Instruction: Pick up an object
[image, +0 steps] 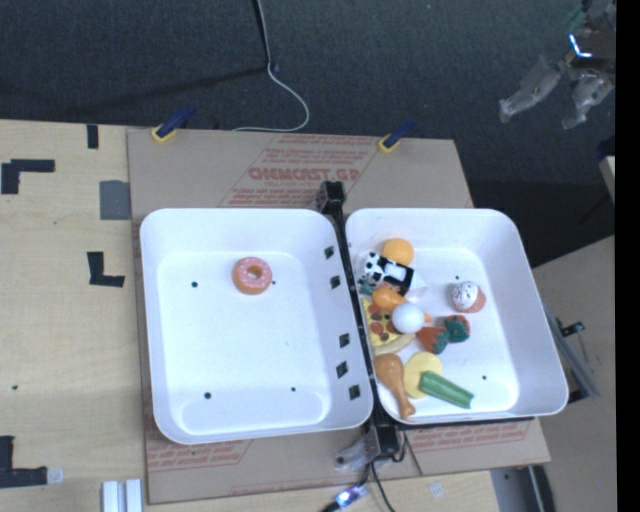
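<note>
1. Hovering far from the work, the end effector (562, 92) sits well beyond the back right corner of the right bin (520, 250), off the bench; its fingers are spread apart with nothing between them.
2. Candidate objects crowd the right bin's left half, against the divider: a black-and-white cow toy (383, 270), an orange ball (398, 250), a white ball (407, 319), a pizza slice (381, 326), a drumstick (393, 380) and a green piece (445, 389).
3. Crowding is the main risk, as I judge it: fingers coming down into this heap could land on two things at once, push one aside, or close on an edge and slip off.
4. Round items such as the white ball would probably roll out of a pinch that is off-centre.
5. Things pressed against the divider leave little room for a finger on that side, so a descent there could strike the bin wall.
6. A spotted egg-like toy (463, 295) lies apart, right of the heap, and looks easier.
7. A pink doughnut (252, 275) lies alone in the left bin (160, 300), left of the divider, well apart from everything; it is low and flat, so a shallow descent could close on air.
</note>
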